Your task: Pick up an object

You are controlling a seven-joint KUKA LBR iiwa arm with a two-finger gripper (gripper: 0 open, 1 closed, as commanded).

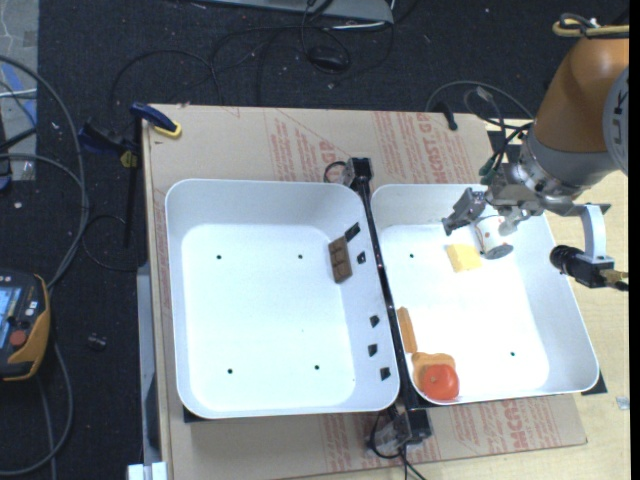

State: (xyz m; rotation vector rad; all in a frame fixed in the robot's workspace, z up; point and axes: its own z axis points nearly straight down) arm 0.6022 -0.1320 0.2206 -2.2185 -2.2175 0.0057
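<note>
Setting: dark carpet with loose cables all around, and a cardboard-topped counter (260, 138) carrying two shallow white bins side by side.

Left bin (190, 298): just a small brown block (341, 261) up against its right wall, at roughly 3 o'clock in that bin.

Right bin (560, 298): a pale yellow piece (463, 257) toward the upper middle, an orange stick (407, 330) along the left wall, and a red-orange round thing (437, 379) down in the 7 o'clock corner.

Arm: grey with the orange band, coming in from 3 o'clock.

Tool (488, 230): hanging over the top part of the right bin. Honestly can't tell if it's open or closed from this angle, and I see nothing in its grip.

Key relation: the yellow piece is the nearest candidate, sitting just beside the tool, toward about 7 o'clock from it. It looks roughly squarish, so no obvious long axis to line up with.

Next move, my guess: a short shift toward 7 o'clock and then down. The stick and the round thing are well apart from the tool.
</note>
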